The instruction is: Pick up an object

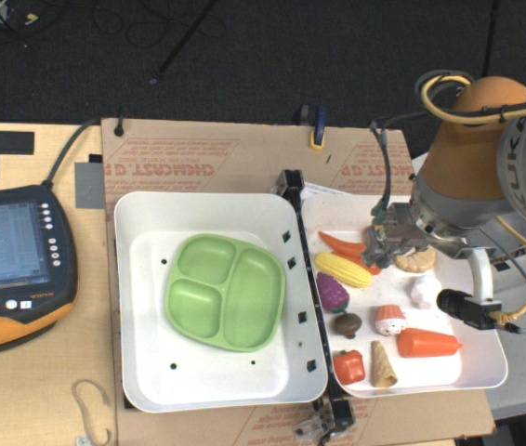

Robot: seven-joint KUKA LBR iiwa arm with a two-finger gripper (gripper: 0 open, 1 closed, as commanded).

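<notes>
Hanging low over the far half of the right bin (497, 372), the gripper (382, 242) is a dark, tangled shape seen from above. I cannot tell whether it is open or closed, or whether it has hold of anything. The arm (472, 165) behind it covers the bin's far right corner and part of a tan round piece (418, 262).

The things to pick all lie in this bin. An orange chilli (339, 244) lies just beside the gripper, with a corn cob (343, 268) touching its near side. Below them, close to the bin's left wall, come a purple piece (332, 293) and a brown piece (345, 323), both too small to identify. A red piece (349, 367) and a cone (383, 364) sit against the near rim. A red-and-white piece (389, 319) and a big carrot (426, 343) lie mid-bin. A white piece (421, 292) barely shows against the white floor.

Bare floor is left only to the right of the carrot, up to the rim. The left bin (151, 365) holds a green divided plate (226, 291) with open floor all around it. On the surface (77, 342), a pendant (12, 249) is cut off by the left edge.
</notes>
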